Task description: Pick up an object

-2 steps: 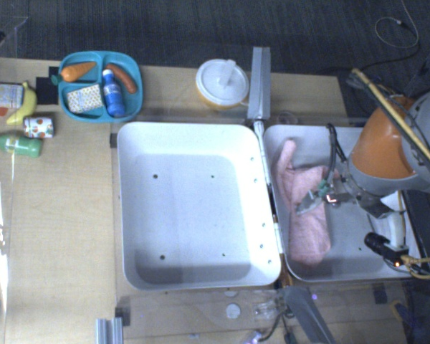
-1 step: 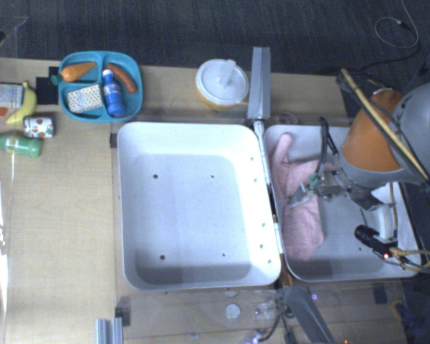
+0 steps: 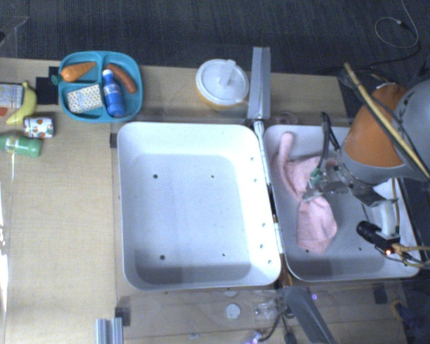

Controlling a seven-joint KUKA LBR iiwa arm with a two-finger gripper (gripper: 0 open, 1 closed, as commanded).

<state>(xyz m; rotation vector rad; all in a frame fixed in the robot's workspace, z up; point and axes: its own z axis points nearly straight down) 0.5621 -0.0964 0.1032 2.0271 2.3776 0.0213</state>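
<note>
A pink cloth [image 3: 309,205] lies crumpled along the left half of the right white bin [image 3: 344,264], one end stretched toward the bin's far wall. The arm comes in from the right, its orange band [image 3: 373,138] above the wrist. My gripper [image 3: 320,184] sits low over the middle of the cloth, touching or nearly touching its folds. The wrist body and the cloth hide the tips. The left white bin [image 3: 193,206] lies beside it.
A blue divided tray [image 3: 133,77] of toy food sits at the back left. Near it are a banana [image 3: 25,102], a small can [image 3: 38,127] and a green bottle [image 3: 14,145]. A white lidded tub [image 3: 222,83] and a metal post [image 3: 259,84] stand behind the bins.
</note>
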